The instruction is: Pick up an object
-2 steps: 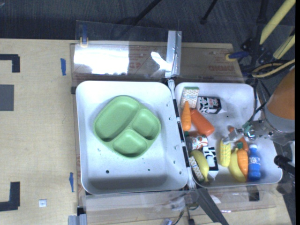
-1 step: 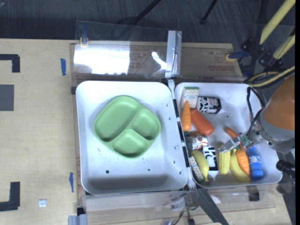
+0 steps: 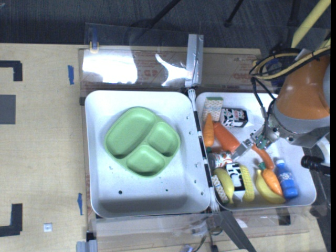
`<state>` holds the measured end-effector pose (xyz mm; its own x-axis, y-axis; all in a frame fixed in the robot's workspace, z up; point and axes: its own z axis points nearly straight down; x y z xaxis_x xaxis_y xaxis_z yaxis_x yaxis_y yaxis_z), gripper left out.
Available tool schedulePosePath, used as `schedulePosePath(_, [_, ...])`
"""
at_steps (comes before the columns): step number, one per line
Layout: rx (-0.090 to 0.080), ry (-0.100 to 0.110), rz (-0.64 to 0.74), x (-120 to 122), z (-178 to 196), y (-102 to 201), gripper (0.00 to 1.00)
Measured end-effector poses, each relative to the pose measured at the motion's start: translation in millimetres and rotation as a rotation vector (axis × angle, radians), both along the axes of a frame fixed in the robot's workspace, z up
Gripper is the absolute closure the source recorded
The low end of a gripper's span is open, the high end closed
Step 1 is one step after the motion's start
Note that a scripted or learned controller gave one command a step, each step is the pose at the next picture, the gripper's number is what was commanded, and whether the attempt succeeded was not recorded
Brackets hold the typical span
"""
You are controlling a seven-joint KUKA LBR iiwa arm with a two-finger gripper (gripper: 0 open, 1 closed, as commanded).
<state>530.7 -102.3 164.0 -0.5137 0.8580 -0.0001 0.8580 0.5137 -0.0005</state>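
The gripper point(image 3: 245, 147) hung low in the right bin point(image 3: 310, 196), just right of the orange carrot-shaped toy point(image 3: 224, 137), whose long axis ran diagonally. Whether it held anything, I cannot tell.

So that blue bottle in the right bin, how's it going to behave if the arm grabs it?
The blue bottle lies on its side and looks round, so it may roll or slip from a pinch. It looks like a small plastic toy, probably light and stiff. A carrot crowds its side, so it may get nudged.
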Motion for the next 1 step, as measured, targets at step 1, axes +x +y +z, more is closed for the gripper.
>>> schedulePosePath(1, [0.002, 0.005, 0.039, -9.8, -46.2, -72.1, 0.0])
